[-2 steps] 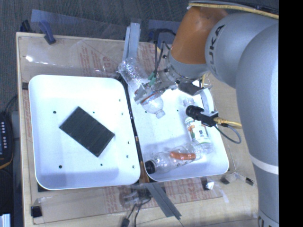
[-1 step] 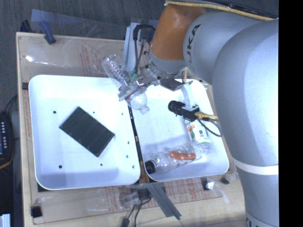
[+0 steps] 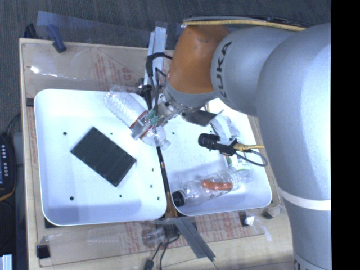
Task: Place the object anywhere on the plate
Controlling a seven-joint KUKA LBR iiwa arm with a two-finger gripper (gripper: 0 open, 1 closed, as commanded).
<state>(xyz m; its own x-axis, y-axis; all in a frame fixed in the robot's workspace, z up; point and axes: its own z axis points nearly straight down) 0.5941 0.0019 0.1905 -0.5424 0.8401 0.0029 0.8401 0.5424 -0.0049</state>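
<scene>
Nearest the camera, in the right bin (image 3: 188,156), 1 clear bottle (image 3: 216,185) is seen lying on its side with an orange patch inside and a black cap at its left end. It is well apart from the gripper and is judged not to be the object in play.

In the left bin (image 3: 53,114), 1 dark, flat, rectangular plate (image 3: 103,155) is laid at a slant on the bin floor, with white floor bare on all sides of it.

Farther back, the gripper (image 3: 149,125) is found above the ridge where the 2 bins meet. The jaws appear narrowed onto the red-labelled end of the held bottle (image 3: 122,104), the task's thing, which juts up and to the left over the far right corner of the left bin, clear of the plate.

The step in hand is judged to be the carry to the plate. It would be done well if the bottle were brought toward the camera and leftward until its body hangs over the plate's middle, then lowered until contact before release. Since a round bottle rolls easily, it should be let go low and along the plate's length.

Counted on the counter (image 3: 84,66): 2 bins, 2 bottles, 1 plate, 1 arm.
</scene>
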